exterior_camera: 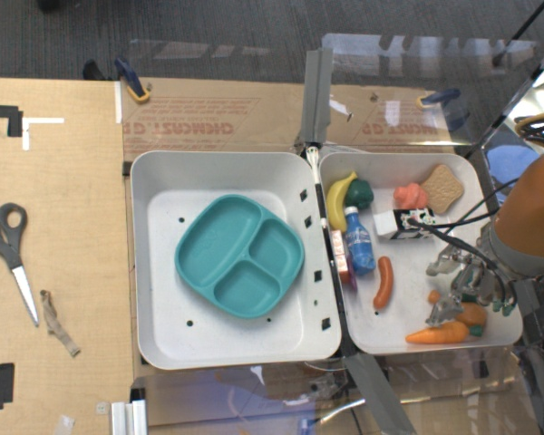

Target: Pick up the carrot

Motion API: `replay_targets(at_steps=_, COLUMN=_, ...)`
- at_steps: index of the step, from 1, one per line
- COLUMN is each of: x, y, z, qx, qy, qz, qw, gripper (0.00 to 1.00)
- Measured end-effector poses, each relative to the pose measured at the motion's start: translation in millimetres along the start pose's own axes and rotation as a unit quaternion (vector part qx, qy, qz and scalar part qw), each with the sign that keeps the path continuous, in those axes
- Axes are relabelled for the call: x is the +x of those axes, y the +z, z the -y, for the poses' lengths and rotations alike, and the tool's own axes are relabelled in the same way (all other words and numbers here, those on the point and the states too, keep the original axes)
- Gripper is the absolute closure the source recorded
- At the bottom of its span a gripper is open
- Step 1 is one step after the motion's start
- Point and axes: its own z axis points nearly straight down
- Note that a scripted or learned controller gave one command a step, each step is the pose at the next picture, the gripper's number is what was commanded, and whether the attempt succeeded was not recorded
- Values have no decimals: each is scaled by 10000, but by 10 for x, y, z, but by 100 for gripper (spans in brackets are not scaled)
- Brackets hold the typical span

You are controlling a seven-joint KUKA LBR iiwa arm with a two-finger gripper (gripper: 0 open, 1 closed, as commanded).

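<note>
At lower right of the frame, the carrot [438,334] lies against the bin's [363,333] front wall. It is judged light, rigid, slippery; the thick middle is recommended. Directly above it the gripper [453,288] is seen; its jaw state cannot be told.

Grey arm body [512,252] showing at right edge, rounded, smooth-surfaced. Broad orange band [533,208] wrapping it above wrist, glossy, blurring at close range. Thin black cables [458,220] running leftward from wrist area, several strands spreading apart. Hand [453,290] showing as bare silvery metal, skeletal linkage look, small joints and brackets catching light. Small green spot glinting on hand's right side. Finer markings, screws too small to be telling.
</note>
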Motion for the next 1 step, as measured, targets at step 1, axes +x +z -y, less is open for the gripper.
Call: replay_targets(at_steps=1, x=-4, y=0, z=8, qx=0, qy=-47, qz=0, qw=10000, gripper=0)
